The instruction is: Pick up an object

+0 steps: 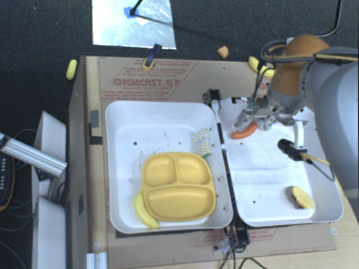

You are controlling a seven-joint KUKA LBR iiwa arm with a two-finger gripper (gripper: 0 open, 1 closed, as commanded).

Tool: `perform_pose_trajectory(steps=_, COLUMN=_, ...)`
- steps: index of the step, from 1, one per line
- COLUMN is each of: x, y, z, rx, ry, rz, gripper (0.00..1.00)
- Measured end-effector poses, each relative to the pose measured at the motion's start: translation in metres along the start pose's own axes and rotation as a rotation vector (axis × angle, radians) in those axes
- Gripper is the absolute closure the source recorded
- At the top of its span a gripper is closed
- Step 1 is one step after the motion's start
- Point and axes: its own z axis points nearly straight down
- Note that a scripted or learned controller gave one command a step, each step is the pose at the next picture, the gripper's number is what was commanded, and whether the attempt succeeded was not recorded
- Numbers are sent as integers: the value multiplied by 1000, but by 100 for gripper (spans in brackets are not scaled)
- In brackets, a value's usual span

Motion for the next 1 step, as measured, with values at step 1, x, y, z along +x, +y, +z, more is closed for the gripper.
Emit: perform_pose_trajectory(steps=1, x=0, y=1, z=-12, rx=-3, ry=-2, rz=-3, gripper=100)
